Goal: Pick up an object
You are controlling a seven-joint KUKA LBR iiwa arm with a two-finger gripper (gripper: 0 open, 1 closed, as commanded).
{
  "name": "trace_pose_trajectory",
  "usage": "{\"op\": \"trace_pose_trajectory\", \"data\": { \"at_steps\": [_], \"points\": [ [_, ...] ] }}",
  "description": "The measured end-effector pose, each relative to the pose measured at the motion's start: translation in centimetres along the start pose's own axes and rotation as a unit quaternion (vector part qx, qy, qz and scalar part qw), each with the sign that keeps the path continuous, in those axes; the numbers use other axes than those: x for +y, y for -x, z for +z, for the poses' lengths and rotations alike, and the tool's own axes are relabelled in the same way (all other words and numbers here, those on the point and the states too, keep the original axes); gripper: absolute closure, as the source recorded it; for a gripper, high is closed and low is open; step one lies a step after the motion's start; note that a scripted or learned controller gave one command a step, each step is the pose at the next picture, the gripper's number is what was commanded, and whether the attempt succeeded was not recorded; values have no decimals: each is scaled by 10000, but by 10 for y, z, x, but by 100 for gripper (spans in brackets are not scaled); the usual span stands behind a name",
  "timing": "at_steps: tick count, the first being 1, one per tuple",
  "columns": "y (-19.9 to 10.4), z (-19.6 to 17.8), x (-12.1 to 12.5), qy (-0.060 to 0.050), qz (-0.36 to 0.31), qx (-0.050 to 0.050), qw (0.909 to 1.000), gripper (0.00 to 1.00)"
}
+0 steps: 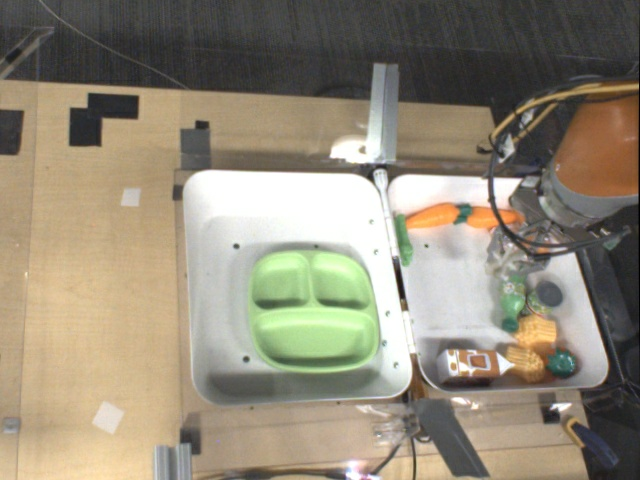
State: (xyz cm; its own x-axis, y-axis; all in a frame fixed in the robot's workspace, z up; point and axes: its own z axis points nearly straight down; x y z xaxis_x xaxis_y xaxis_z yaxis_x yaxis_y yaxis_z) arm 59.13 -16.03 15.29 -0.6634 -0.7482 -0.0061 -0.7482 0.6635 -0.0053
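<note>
My gripper (510, 268) hangs low over the right bin (440, 298), near its right side, below the grey wrist and orange band. Directly under and in front of it lies a small green toy (512, 310). A grey round piece (548, 293) sits just to its right. Two orange carrots (432, 216) (492, 218) lie end to end along the bin's back wall. A brown bottle (474, 365) lies along the front wall, beside two yellow toys (537, 330) (527, 364) and a teal ball (562, 364).
The left bin (215, 268) holds a green divided plate (312, 308). A green strip (402, 240) lies by the wall between the bins. A metal post (383, 118) stands behind the bins. Cables (520, 118) loop off the arm at the upper right.
</note>
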Motion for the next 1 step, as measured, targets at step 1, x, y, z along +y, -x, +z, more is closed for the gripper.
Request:
{"op": "trace_pose_trajectory", "data": {
  "at_steps": [1],
  "points": [
    [0, 0, 0, -1, 3, -2, 10000, 0]
  ]
}}
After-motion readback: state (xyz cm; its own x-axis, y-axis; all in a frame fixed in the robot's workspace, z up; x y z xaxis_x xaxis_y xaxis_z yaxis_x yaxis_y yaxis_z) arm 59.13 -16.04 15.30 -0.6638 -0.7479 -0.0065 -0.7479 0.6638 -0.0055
